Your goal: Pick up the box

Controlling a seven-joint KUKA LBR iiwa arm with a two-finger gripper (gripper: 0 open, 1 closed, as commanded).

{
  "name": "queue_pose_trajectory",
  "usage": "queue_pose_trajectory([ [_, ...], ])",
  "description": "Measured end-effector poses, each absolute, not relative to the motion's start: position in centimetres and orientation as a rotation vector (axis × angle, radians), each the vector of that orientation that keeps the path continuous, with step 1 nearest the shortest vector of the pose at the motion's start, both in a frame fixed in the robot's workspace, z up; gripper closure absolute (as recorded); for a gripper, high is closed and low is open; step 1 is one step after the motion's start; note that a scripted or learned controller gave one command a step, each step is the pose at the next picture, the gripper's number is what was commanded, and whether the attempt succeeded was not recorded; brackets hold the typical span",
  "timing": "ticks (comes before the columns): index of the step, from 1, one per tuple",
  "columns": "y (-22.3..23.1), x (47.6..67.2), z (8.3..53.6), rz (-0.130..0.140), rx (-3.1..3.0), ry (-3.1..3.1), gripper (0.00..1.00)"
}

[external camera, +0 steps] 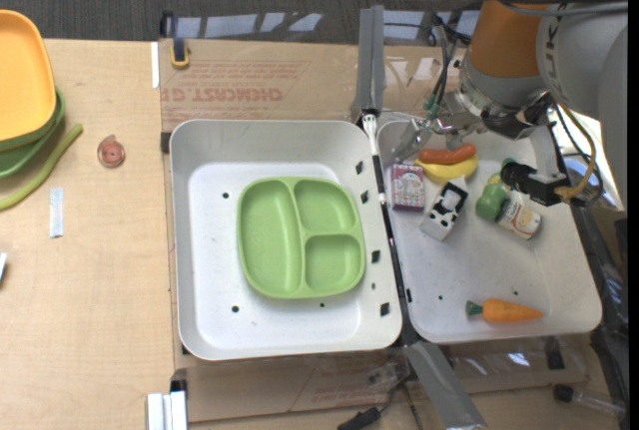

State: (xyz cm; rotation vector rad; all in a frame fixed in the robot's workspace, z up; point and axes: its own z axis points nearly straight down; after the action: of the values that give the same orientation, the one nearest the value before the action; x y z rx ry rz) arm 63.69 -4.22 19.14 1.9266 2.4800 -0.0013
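Observation:
The box [406,187] is small, pink and white, and stands near the left wall of the right bin [559,318]. My gripper [427,131] hangs over the bin's back left corner, just above and slightly right of the box. Nothing visible is held in it. The arm's orange band [524,9] rises above it at the upper right.
Close to the box lie a yellow and red toy [447,160], a black and white piece [444,212], a green bottle [509,205] and a carrot [504,311]. The left bin [200,318] holds a green divided plate [300,236]. Stacked plates [20,109] sit far left.

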Motion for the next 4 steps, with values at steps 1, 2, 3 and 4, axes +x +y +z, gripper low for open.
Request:
queue_pose_trajectory([
  [1, -2.5, 61.8, 19.1, -0.004, 2.012, 2.415, 0.0],
  [2, -9.5, 62.0, 11.8, 0.021, 2.002, 2.386, 0.0],
  [3, -9.8, 62.1, 12.8, 0.022, 2.003, 2.378, 1.0],
  [4, -7.3, 50.9, 19.7, -0.003, 1.936, 2.476, 1.0],
])
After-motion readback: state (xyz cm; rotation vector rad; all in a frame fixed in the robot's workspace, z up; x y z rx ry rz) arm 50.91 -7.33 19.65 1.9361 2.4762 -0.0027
